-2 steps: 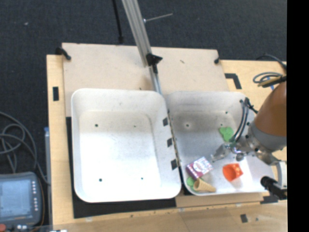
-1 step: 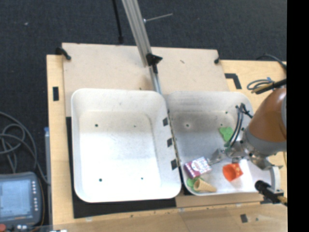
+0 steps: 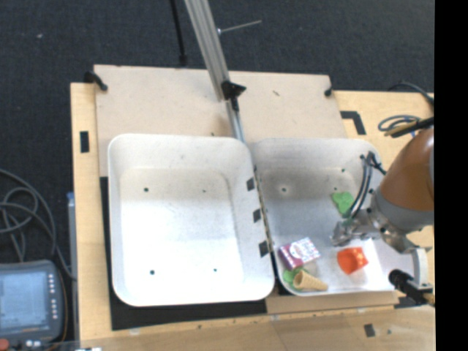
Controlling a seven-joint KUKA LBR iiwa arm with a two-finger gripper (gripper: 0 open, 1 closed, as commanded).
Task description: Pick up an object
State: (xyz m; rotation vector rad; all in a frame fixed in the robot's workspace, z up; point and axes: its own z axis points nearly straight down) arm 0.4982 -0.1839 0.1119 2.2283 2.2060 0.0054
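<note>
The right bin (image 3: 307, 156) holds several small objects. A green block (image 3: 341, 201) lies near its right wall. Along the front edge sit a purple and white carton (image 3: 300, 252), a tan cone (image 3: 311, 282) with a small green piece (image 3: 290, 276) beside it, and a red-orange block (image 3: 352, 260). My gripper (image 3: 348, 233) reaches in from the right and hangs low between the green block and the red-orange block, just above the latter. Nothing can be seen held in it.
The left bin (image 3: 124, 167) stands beside the right one, with a row of black clips (image 3: 257, 214) along the shared wall. A slanted aluminium post (image 3: 208, 39) rises behind the bins. The orange arm band (image 3: 409, 178) overhangs the right bin's right rim.
</note>
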